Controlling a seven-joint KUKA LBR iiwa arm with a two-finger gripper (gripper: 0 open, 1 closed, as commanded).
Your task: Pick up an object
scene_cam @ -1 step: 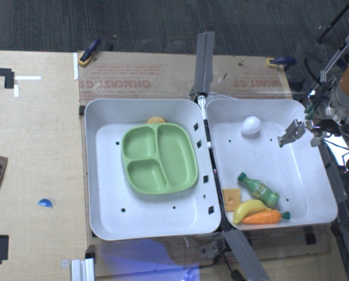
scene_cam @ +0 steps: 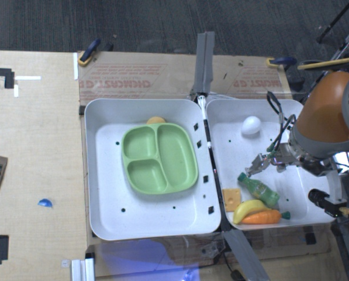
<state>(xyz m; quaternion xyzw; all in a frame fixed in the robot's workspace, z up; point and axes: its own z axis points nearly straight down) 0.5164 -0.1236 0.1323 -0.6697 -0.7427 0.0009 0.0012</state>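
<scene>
I hover the gripper just above the green bottle, fingers spread and empty; I should lower straight, straddling its neck.

A divided plate lies in the left bin; bottle, banana in the right bin.
</scene>
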